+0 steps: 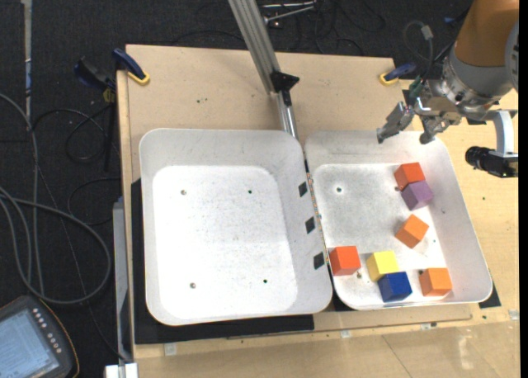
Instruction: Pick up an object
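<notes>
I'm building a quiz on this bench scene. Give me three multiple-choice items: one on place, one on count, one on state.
1. Where do the small coloured cubes lie? A left white bin B right white bin C bare bench
2. How many orange cubes? A two B four C six
3. The tool is: A above the right bin's far edge, fingers apart, holding nothing B clamped on a cube C in the left bin

Answers: B, all cubes sit in the right white bin; B, four orange cubes, one at; A, the tool hangs there with open fingers.
</notes>
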`<act>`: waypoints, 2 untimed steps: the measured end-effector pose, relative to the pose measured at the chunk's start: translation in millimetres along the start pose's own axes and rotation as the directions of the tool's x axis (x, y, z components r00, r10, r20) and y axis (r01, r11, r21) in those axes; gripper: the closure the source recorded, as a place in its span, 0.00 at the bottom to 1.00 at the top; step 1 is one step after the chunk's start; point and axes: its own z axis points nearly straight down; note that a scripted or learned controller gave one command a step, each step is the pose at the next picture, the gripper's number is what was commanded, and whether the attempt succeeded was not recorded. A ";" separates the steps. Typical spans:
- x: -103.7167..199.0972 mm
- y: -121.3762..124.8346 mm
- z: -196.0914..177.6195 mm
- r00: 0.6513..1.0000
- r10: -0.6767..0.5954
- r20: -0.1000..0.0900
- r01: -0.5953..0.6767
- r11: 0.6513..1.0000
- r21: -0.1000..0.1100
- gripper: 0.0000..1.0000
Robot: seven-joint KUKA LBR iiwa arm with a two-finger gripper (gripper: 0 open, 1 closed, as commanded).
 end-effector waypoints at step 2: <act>-2.3 -2.4 41.2 1.000 0.002 0.001 -0.002 1.000 0.000 0.00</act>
